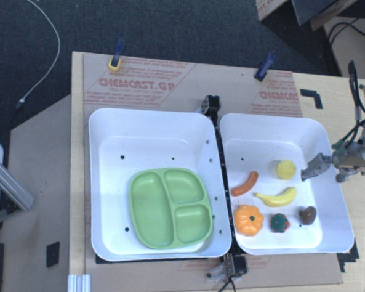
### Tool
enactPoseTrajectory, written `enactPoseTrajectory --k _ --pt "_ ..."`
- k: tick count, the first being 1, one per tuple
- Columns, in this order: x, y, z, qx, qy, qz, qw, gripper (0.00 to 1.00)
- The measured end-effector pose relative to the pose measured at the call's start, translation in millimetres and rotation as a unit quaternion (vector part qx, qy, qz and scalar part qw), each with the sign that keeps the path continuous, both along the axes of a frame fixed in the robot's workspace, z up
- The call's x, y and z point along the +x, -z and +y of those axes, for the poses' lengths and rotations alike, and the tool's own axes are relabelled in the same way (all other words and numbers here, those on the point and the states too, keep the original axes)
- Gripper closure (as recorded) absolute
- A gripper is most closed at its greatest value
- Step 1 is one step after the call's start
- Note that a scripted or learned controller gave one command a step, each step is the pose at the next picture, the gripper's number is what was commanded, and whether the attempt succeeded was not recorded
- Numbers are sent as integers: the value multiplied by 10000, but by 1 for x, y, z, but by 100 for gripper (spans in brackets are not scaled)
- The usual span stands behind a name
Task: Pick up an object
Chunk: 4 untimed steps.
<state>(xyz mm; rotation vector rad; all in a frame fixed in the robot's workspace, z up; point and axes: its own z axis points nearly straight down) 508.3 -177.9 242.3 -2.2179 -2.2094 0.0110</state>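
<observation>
While I watch, gripper hangs right of lemon, jaws parted, empty; banana, pumpkin near.

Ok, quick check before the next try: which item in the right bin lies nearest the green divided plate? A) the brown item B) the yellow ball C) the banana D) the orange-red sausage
D: the sausage lies at the right bin's left edge, right beside the divider, closest to the green plate in the left bin.
</observation>
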Motion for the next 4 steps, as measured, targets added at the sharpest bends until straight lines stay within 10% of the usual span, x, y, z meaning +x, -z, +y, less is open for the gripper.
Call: enactPoseTrajectory --k 1,4 --pt "3 -7 1 -16 -20 -65 10000 0" --pt "12 152 6 1 -20 -126 9999 0"
